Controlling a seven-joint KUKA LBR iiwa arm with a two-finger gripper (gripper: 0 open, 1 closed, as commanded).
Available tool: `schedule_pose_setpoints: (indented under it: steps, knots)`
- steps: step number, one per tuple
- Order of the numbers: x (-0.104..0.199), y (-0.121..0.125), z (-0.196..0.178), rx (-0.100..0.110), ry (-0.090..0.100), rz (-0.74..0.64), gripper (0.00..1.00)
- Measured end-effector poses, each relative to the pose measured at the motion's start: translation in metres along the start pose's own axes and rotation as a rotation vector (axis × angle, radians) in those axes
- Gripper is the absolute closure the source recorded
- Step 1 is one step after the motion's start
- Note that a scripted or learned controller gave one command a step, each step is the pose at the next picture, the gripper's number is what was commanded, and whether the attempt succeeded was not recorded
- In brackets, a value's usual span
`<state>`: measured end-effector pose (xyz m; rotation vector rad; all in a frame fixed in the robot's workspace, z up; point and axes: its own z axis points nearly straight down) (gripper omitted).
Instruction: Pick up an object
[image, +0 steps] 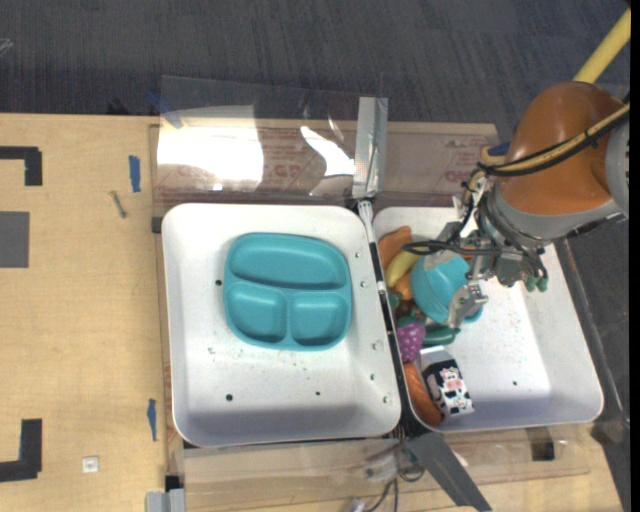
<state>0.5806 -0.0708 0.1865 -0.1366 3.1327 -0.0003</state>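
Tool (470, 300) in right bin (540, 390), touching teal cup (438, 285). Can't tell its grip state. Teal tray (288, 290) fills left bin (200, 390).

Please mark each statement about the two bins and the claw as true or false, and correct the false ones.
1. The teal divided tray lies in the left bin. True.
2. The claw is above the left bin. False: it is over the right bin.
3. A teal cup is in the right bin. True.
4. The toys are spread along the right bin's right wall. False: they crowd its left side.
5. The small black-and-white toy car lies in the left bin. False: it lies in the right bin.
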Motion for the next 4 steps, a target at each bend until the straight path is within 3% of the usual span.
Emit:
schedule_pose_setpoints:
  steps: [1,2,3,4]
  knots:
    - [0.042,-0.020,0.092,0.004,-0.004,0.149,0.00]
    - [0.013,-0.022,0.081,0.001,-0.003,0.520,0.00]
    - [-0.041,-0.033,0.077,0.005,0.003,0.435,0.00]
    - [0.051,-0.035,0.096,0.003,-0.010,0.431,0.00]
